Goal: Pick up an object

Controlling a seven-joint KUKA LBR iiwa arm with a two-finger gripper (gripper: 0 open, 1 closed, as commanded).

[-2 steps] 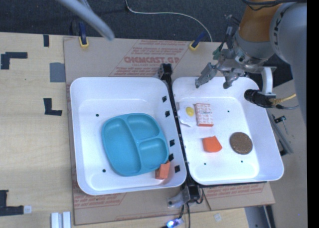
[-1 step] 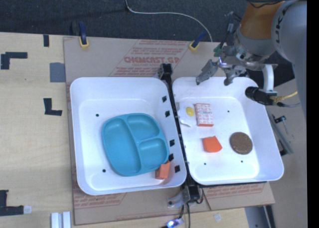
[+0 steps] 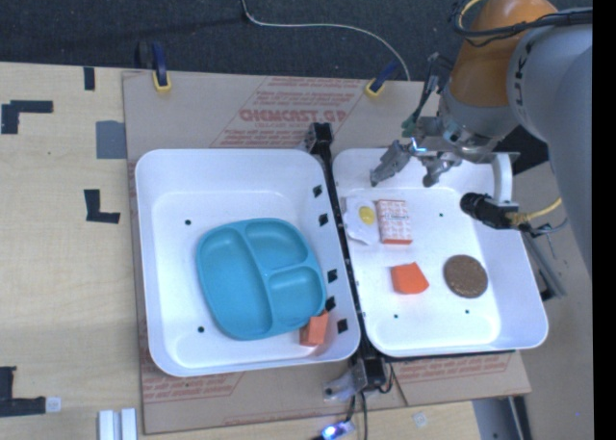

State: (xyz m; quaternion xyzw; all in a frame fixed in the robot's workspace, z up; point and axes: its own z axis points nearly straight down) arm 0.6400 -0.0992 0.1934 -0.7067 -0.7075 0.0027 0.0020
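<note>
My gripper (image 3: 411, 168) hangs over the far edge of the right bin (image 3: 510, 323), its two grey fingers spread apart and open, with nothing between them. Below it in the right bin lie a pink-and-white patterned block (image 3: 393, 221), a small yellow piece on a white scrap (image 3: 364, 218), an orange block (image 3: 410, 278) and a brown round disc (image 3: 466, 275). The left bin (image 3: 164, 236) holds a blue divided plate (image 3: 260, 277) and a small orange block (image 3: 314, 330) at its near right corner.
The two bins meet at a black-clipped divider (image 3: 335, 226). The arm's grey body and orange band (image 3: 496, 43) rise at the upper right. A black cable (image 3: 318, 29) runs across the dark floor behind the cardboard base (image 3: 289, 111).
</note>
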